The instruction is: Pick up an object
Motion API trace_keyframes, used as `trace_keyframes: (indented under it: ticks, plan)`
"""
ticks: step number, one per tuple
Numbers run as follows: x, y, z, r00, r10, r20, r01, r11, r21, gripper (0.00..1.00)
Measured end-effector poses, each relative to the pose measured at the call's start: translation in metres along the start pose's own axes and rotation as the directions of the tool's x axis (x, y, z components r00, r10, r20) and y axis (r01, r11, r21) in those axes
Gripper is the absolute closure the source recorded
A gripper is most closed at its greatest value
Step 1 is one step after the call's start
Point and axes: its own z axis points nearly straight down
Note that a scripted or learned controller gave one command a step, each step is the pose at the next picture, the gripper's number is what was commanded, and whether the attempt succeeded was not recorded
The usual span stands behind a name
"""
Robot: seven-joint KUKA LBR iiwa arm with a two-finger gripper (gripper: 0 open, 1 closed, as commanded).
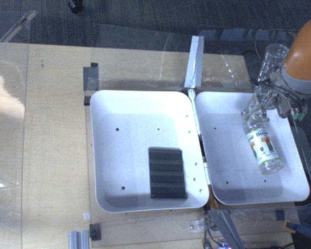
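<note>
Bottle (263,148) lies in the right bin (225,139); pincer (260,104) at its twelve o'clock, grip unreadable, over pale wooden worktop (46,154).

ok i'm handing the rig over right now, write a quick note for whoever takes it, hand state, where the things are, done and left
Hand: low over the top of the right bin, right at the cap end of the clear bottle. Whether it is open or shut cannot be told from this view.
Things: the clear bottle lies on its side on the right bin's floor, cap toward the hand, label facing up. A black ribbed block lies flat in the left bin, near its front edge.
Done: nothing lifted yet; both things rest on the bin floors.
Left: get a grip on one thing, likely the bottle since the hand is at it, and lift it.
</note>
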Motion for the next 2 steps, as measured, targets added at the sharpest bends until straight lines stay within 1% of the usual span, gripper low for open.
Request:
trace_keyframes:
  ticks: [1, 2]
  plan:
    - [0.0, 0.0, 0.0, 1.0, 0.0, 0.0, 0.0, 1.0, 0.0, 0.0]
    - [0.044, -0.045, -0.071, 0.96, -0.282, 0.002, 0.282, 0.96, 0.002, 0.0]
